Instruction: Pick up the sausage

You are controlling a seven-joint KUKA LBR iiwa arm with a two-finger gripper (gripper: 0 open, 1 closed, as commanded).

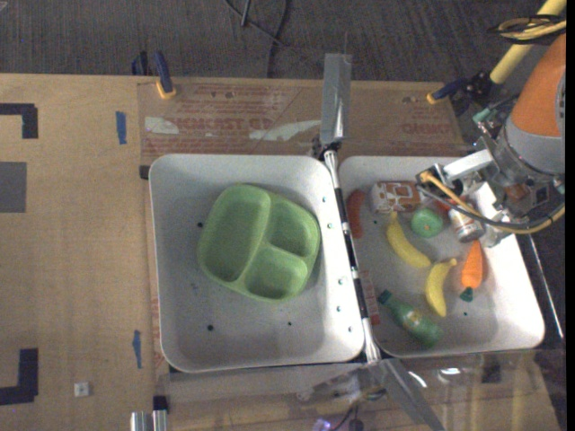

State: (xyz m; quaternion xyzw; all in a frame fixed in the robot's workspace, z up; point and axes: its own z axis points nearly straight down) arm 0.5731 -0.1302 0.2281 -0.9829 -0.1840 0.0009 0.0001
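Camera view: sausage (pixel 356 214) reddish, slim, lying along right bin's left wall; claw (pixel 490 206) state unclear.

Faint, unreadable red print on the cardboard (pixel 243 119) behind the bins.

Grey arm (pixel 539 106) entering from right, claw (pixel 467 206) lowered

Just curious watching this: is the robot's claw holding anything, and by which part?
Cannot be told: the gripper is over the right bin, away from the sausage.
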